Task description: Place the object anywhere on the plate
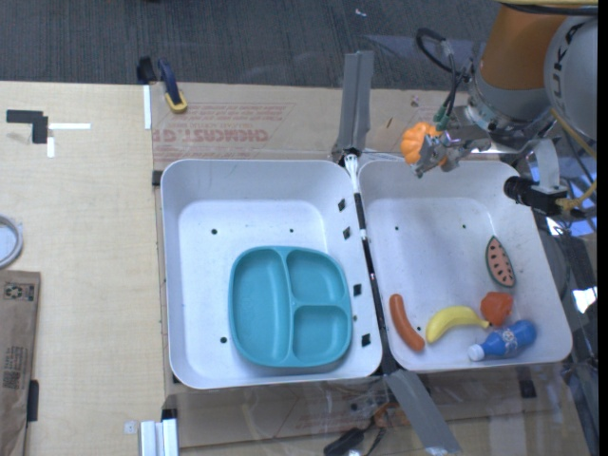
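Being held up at the far edge of the right bin (532, 218), between the fingers of the gripper (429, 156): a small orange pumpkin-like object (415, 142); lying flat in the left bin (180, 255): a teal three-compartment plate (290, 305).

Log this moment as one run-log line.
gripper: shut on orange toy, above right bin's far edge | plate: left bin, bare | status: not yet placed

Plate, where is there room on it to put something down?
All three sections of the teal plate are bare. The left bin's floor around the plate is bare too. The crowded spot is the right bin's near corner: sausage, banana, bottle, watermelon slice.
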Controlling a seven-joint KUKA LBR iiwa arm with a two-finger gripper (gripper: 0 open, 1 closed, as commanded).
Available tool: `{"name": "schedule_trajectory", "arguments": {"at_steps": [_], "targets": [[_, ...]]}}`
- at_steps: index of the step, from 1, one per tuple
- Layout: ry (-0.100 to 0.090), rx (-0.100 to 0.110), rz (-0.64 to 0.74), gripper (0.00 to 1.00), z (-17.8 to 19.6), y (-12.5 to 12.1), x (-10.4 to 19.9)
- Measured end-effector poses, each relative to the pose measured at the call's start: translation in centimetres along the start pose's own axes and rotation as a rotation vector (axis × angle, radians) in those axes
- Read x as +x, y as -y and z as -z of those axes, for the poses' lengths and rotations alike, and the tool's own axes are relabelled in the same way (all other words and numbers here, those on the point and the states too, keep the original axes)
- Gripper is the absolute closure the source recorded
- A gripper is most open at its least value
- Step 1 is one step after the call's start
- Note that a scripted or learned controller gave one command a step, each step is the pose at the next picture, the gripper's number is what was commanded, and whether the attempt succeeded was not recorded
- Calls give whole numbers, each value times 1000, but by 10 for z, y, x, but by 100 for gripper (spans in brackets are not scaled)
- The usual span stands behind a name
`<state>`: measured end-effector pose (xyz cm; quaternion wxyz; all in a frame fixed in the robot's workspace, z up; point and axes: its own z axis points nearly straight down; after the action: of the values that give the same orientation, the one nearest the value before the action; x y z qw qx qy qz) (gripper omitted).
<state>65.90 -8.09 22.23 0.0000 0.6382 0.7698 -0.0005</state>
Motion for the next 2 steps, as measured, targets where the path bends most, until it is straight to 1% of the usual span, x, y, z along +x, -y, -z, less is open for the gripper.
{"name": "schedule_trajectory", "arguments": {"at_steps": [1, 2], "targets": [[0, 1, 142, 100, -15, 62, 65], [-1, 4, -38, 100, -32, 56, 80]]}}
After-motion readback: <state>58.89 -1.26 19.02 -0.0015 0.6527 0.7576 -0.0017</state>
